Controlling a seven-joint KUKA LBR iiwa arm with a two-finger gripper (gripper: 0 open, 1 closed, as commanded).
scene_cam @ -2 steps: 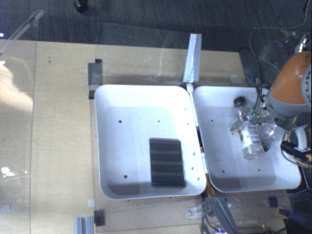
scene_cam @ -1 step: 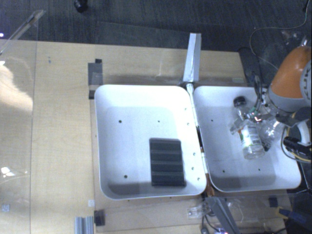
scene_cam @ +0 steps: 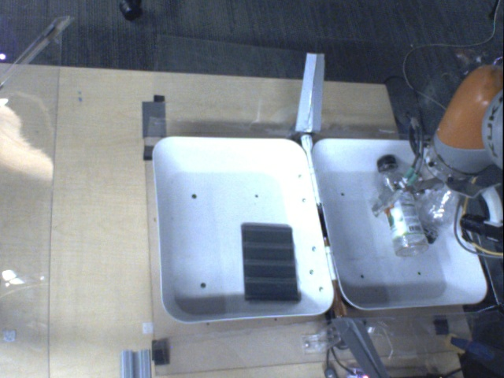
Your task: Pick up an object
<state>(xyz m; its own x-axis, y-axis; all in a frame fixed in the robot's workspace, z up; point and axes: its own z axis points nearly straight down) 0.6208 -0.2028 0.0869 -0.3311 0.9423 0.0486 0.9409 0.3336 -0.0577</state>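
Pale wood bench; two white bins side by side, left bin at 9 o'clock of right bin; grey upright post at 12 o'clock between them; dark carpet floor beyond.

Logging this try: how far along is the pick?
Done: the arm has reached over the right bin, pincer at the clear plastic bottle. In hand: nothing clearly gripped; the bottle lies on the bin floor. Left: grasping and lifting. The black ridged block sits untouched in the left bin.
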